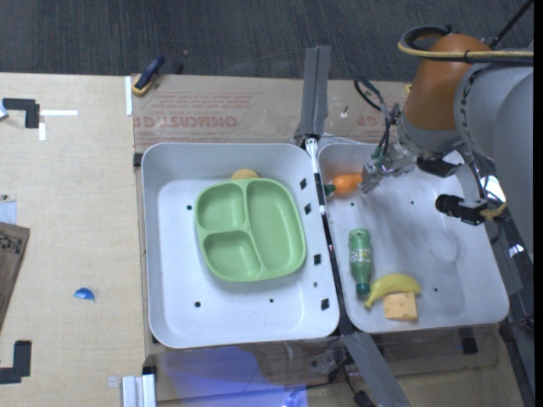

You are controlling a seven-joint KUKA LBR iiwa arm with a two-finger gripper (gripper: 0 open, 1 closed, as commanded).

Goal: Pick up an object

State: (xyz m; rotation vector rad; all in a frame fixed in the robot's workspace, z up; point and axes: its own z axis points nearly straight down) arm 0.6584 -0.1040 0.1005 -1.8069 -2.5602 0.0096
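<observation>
Nearest the camera, at the front of the right bin (475, 308), a yellow banana (392, 287) lay curved over an orange-tan block (402, 308), the two touching. Just to their left a green bottle (361, 259) lay on its side along the bin's left wall, cap toward the front. Farther back in the same bin, an orange object (345, 183) rested in the rear left corner, close to the divider between the bins.

Over that corner hung the gripper (374, 170), tilted down and leftward from the grey arm (501, 117) with its orange band (441, 91). Its tip sat just beside the orange object, at its right edge; whether the fingers were released or clenched could not be told, and nothing was clearly seen between them.

Across the divider, the left bin (170, 295) held a green three-compartment plate (251, 228) lying flat near its middle. A small yellow item (244, 175) peeked out behind the plate's rear edge, mostly hidden.

Beyond the bins, a strip of brown cardboard (212, 113) lay along the bench (59, 227).
</observation>
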